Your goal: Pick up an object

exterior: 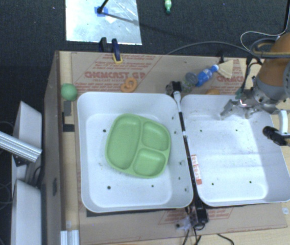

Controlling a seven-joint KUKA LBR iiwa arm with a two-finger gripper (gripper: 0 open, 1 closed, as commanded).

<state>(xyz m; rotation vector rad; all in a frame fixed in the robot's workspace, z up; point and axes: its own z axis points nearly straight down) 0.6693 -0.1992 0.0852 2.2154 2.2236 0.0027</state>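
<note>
A light green divided plate [137, 145] lies flat in the middle of the left white bin [91, 188]. My gripper [238, 107] hangs over the far part of the right white bin [267, 188], near its back rim and well to the right of the plate. I see nothing held under it. The grey arm with its orange band [283, 55] comes in from the upper right.
Behind the bins, on the cardboard, lie a blue bottle [205, 76], an orange ring [128, 84] and a blue clamp [116, 50]. A green ball [68, 91] sits at the bench's left edge. A black divider [185, 142] runs between the bins.
</note>
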